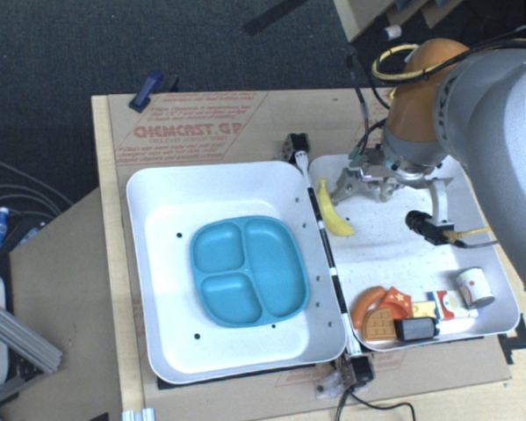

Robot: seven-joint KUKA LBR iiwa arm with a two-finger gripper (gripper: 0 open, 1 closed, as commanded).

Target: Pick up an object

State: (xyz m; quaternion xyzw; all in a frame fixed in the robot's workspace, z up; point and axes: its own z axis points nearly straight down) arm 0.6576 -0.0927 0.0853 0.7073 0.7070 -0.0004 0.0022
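Note:
In the right bin [388, 251], a yellow banana [333, 216] lies against the left wall. My gripper [365, 189] hangs low over the bin's far end, just right of the banana's upper tip. It is open, and nothing sits between its fingers. Along the bin's near edge lie an orange and red toy food piece [376, 301], a brown waffle-like piece [382, 325], a small black block [417, 328], a colourful little box [441, 306] and a white cup [474, 286] on its side.
The left bin [151, 255] holds a blue divided plate [247, 269]. A bare patch of white floor spans the middle of the right bin. The grey arm with its orange band [428, 91] fills the upper right.

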